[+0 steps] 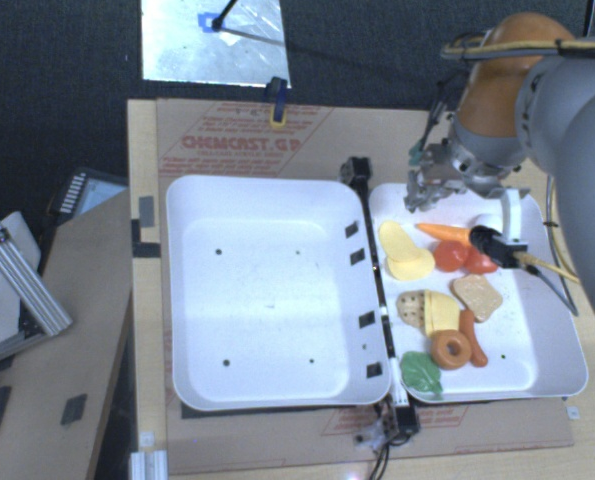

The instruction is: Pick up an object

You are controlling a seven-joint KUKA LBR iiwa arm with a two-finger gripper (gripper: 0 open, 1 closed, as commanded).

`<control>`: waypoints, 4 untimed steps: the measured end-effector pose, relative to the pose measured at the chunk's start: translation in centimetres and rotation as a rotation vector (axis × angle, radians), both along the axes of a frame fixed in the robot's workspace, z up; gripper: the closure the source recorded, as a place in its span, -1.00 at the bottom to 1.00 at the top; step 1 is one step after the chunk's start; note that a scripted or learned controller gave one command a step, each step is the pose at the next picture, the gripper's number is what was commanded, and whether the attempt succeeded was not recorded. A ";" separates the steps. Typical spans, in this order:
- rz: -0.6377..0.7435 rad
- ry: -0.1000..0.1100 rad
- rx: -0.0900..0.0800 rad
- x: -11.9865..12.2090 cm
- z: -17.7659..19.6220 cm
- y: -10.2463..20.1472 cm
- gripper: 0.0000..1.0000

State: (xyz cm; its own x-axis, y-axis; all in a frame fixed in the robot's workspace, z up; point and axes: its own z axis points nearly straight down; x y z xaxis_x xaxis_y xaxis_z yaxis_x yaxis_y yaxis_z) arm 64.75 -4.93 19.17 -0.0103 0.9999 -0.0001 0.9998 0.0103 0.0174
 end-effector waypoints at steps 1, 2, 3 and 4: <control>0.001 -0.005 0.002 2.4 17.6 6.0 1.00; -0.001 0.013 0.002 2.1 19.1 11.0 1.00; 0.001 0.013 0.004 2.1 20.6 18.5 1.00; 0.001 0.015 0.004 2.0 20.1 26.1 1.00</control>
